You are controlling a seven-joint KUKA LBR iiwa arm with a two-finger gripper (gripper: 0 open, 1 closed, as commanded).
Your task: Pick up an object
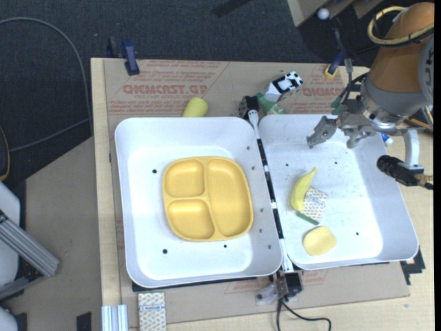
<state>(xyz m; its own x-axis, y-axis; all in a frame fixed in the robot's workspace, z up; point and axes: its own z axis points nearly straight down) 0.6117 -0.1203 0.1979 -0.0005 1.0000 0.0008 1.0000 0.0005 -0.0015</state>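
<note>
In the right bin [372, 205] lie a yellow banana [301, 189], a small speckled white packet [315, 203] beside it, and a pale yellow round piece [319, 241] near the front wall. My gripper [337, 133] hangs over the bin's far end, up and to the right of the banana. Its two grey fingers are spread apart with nothing between them. The left bin [138, 150] holds a yellow divided plate [207, 198].
A yellow object [196, 107] lies on the cardboard behind the left bin. A black-and-white item [286, 83] and a dark clamp [249, 106] sit behind the seam between the bins. A blue clip [129, 56] is at the bench's far left corner.
</note>
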